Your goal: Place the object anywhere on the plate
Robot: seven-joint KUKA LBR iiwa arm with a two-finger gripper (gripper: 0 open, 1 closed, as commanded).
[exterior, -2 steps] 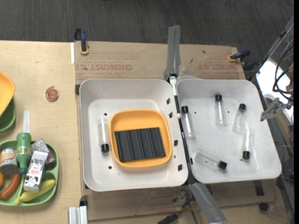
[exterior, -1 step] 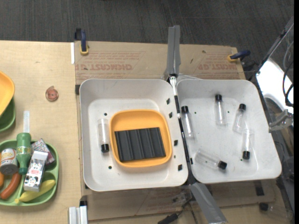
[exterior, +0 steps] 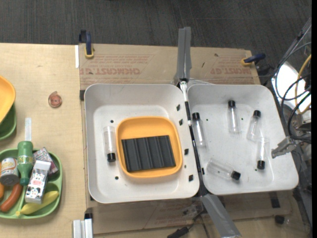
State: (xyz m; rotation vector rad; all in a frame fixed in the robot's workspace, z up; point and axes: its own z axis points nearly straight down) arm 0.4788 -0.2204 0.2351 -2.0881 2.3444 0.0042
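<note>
Nothing has yet been placed on the orange plate [exterior: 148,151] — one vial [exterior: 108,143] lies just left of it, five others [exterior: 231,116] are scattered in the bin to its right, and beyond them the gripper [exterior: 283,148] is seen, its opening impossible to tell.

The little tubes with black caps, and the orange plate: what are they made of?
The tubes look like clear plastic or glass: you can see the white bin through them, and their caps look like black plastic. The orange plate seems to be smooth, matte plastic, with soft rounded edges. The dark ribbed slab on it could be rubber or plastic; I can't tell which.
</note>
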